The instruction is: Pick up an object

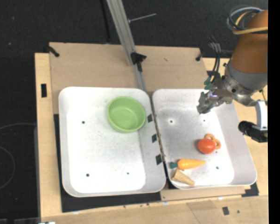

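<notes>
Camera view shows my claw hanging over the upper part of the right bin, right of the frame's centre; whether it is wide or narrow I cannot tell. I judge the pick not yet made. The red tomato-like toy lies below the claw, near but apart, with the orange carrot and a tan wedge lower still.

Green bowl; red-orange tomato; orange carrot; tan wedge, possibly bread; white bins.
</notes>
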Controlling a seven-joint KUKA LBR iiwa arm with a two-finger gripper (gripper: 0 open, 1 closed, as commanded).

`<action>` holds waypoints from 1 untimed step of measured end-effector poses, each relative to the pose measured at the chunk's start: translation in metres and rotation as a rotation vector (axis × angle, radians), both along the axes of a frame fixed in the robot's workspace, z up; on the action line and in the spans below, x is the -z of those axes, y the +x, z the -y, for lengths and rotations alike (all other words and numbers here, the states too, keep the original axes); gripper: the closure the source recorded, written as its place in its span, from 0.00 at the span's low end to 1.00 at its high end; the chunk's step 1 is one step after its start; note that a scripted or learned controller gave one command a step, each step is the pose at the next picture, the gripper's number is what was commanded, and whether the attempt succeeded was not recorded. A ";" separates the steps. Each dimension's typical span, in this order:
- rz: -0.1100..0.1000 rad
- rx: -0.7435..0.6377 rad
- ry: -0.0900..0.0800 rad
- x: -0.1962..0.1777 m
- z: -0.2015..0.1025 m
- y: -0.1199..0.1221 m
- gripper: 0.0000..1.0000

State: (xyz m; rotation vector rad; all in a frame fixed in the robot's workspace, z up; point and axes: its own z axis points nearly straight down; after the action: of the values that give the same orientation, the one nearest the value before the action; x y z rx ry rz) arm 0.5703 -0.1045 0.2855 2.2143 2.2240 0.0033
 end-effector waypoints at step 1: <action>-0.003 -0.002 0.001 0.020 -0.049 -0.004 1.00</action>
State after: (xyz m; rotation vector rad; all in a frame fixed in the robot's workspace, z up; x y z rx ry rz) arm 0.5658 -0.0558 0.2654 2.2147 2.2278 0.0004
